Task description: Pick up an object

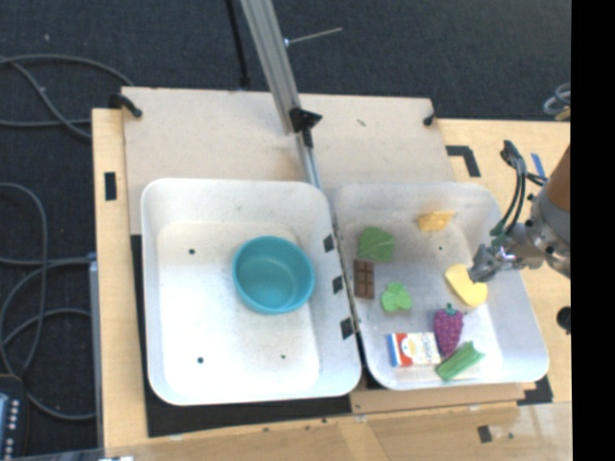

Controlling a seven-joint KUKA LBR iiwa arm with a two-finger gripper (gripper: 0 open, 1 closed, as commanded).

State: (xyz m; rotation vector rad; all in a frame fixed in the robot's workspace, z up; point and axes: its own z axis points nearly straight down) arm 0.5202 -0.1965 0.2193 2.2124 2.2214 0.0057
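- Tabletop [115,257]: pale wood surface carrying two shallow white bins side by side; dark floor with loose cables around it.
- Left bin [173,353]: white, with a few dark specks on its floor.
- Teal bowl [274,274]: round, upright, near the middle of the left bin, toward its right side.
- Metal rail [269,46]: slanted silver strut coming down from the top edge to the gap between the bins.
- Right bin [519,353]: white, holding the small items below.
- Brown block [364,279]: small rectangular piece at the left side of the right bin.
- Green leaf [376,245]: larger leafy piece, just above the brown block.
- Small green piece [396,299]: lighter green, right of the brown block.
- Red-and-white box [413,350]: flat carton near the bin's front edge.
- Orange-yellow piece [434,221]: small, toward the bin's back.
- Purple grapes [448,327]: cluster just above and right of the carton.
- Green vegetable [459,361]: elongated, at the front, touching the carton's right end.
- Yellow wedge [466,286]: lies at the right side of the bin, above the grapes.
- Claw [483,265]: at the wedge's upper right edge, reaching in from the right; whether its fingers are apart or together cannot be told, and nothing is seen held.
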